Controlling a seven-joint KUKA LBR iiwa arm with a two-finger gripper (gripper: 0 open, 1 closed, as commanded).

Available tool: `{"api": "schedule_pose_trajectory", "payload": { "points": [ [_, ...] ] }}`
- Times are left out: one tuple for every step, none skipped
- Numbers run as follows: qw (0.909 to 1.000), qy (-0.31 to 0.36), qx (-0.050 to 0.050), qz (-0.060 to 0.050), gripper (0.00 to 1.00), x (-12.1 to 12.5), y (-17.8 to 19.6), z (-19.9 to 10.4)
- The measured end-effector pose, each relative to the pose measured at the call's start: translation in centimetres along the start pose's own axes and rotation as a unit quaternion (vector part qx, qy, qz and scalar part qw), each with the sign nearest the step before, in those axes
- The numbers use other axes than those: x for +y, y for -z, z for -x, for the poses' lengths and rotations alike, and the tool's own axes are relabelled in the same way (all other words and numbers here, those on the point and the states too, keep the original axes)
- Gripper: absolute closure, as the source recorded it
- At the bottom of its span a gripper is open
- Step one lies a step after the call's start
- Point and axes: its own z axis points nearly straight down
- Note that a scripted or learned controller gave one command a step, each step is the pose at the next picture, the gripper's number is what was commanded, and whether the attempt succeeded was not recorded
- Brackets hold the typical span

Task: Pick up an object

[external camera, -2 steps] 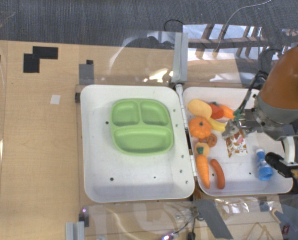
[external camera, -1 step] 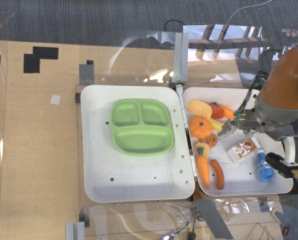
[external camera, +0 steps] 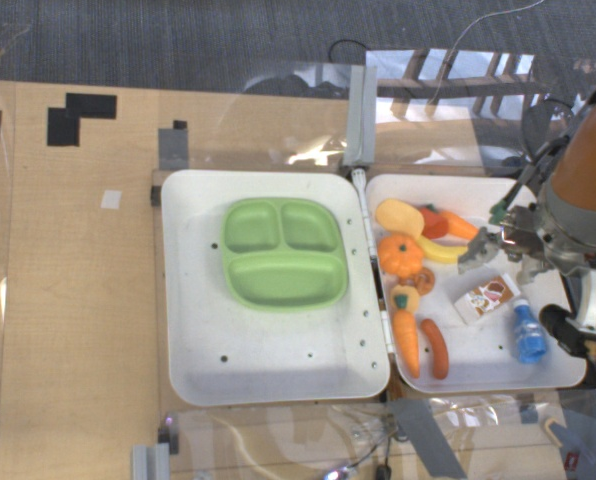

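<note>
Objects for picking lie in the right bin: a yellow potato-like piece, an orange pepper, a banana, a small pumpkin, a carrot, a sausage, a small white carton and a blue bottle. Left bin holds a green divided plate. My pincer hangs over the right bin beside the banana's end; whether it is open or closed I cannot tell.
</note>
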Motion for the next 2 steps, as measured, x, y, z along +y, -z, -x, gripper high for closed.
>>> {"api": "schedule_pose_trajectory", "payload": {
  "points": [
    [0.9856, -0.169, 0.0, -0.002, 0.0, 1.0, -1.7, -2.3],
    [0.9987, -0.051, 0.0, -0.002, 0.0, 5.4, -7.9, -3.9]
  ]
}}
